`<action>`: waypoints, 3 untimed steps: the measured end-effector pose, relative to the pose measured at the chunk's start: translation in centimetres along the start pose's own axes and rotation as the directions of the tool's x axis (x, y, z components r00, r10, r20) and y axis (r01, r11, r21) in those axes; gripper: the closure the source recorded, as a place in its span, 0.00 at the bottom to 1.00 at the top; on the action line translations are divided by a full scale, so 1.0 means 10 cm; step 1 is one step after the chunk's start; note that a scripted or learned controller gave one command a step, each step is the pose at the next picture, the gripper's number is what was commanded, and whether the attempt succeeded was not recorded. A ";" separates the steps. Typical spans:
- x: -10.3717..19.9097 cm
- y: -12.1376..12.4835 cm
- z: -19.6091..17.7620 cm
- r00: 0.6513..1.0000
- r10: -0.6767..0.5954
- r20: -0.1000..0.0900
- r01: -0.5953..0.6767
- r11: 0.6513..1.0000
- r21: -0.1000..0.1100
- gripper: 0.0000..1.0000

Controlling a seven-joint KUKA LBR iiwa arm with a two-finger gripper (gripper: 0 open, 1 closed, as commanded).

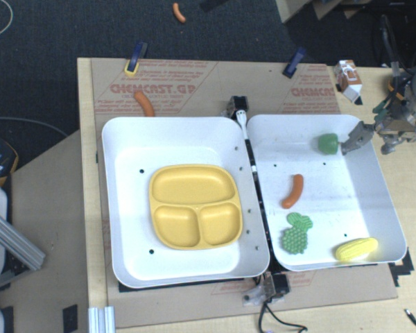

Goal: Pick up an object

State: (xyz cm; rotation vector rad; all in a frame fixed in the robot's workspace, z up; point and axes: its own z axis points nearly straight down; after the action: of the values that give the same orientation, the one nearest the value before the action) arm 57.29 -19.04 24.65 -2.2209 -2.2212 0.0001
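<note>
The right bin (374, 186) holds a small green block (327, 143) at its far side, an orange sausage (292, 191) near the middle, a green bumpy vegetable (297, 233) at the front and a yellow corn cob (356, 249) at the front right corner. My gripper (369, 144) hangs over the bin's far right edge, open, with nothing between its fingers. Its left fingertip (351, 141) sits just right of the green block, apart from it.
The left bin (125, 151) holds a yellow divided plate (194, 205). A second sausage (145, 103) lies on the board behind that bin, and a third one (179, 12) on the dark floor. Blue clamps (135, 57) (294, 62) grip the board's far edge.
</note>
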 end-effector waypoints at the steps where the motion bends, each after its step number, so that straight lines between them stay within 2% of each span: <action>1: 0.08 -0.07 0.54 1.000 0.000 -0.002 0.000 1.000 0.006 0.00; 3: 0.18 -0.10 1.42 1.000 0.000 -0.002 0.000 1.000 0.006 0.00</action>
State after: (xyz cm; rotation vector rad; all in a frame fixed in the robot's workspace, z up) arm 56.24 -17.26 10.49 -2.2163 -2.2173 0.0044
